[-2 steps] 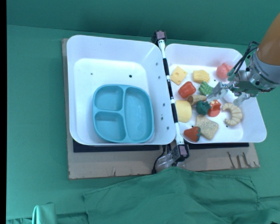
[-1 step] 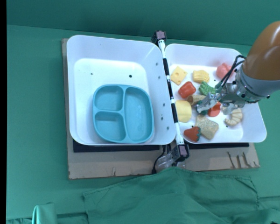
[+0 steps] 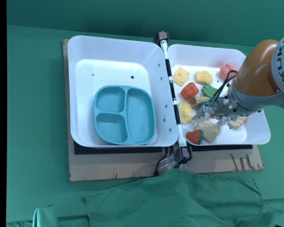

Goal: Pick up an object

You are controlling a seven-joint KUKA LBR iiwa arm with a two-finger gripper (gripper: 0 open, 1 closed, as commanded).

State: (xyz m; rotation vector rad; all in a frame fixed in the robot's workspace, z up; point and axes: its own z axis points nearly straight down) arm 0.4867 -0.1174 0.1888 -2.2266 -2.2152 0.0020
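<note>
The toy foods are heaped in the right bin (image 3: 255,135), which is why the gripper (image 3: 209,113) is lowered there, among the pieces near the bin's middle. Whether the jaws are spread or pinching anything cannot be told. The left bin (image 3: 85,56) is taken up by a teal tray (image 3: 125,115), presumably kept apart as a receiving place.

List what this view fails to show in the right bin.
- Pincer: small and dark among the toy food, so its grip stays unreadable.
- Food piece by the wrist: partly covered by the arm.
- Red piece: partly behind the arm's orange band.
- Right bin: its right wall is under the arm.
</note>
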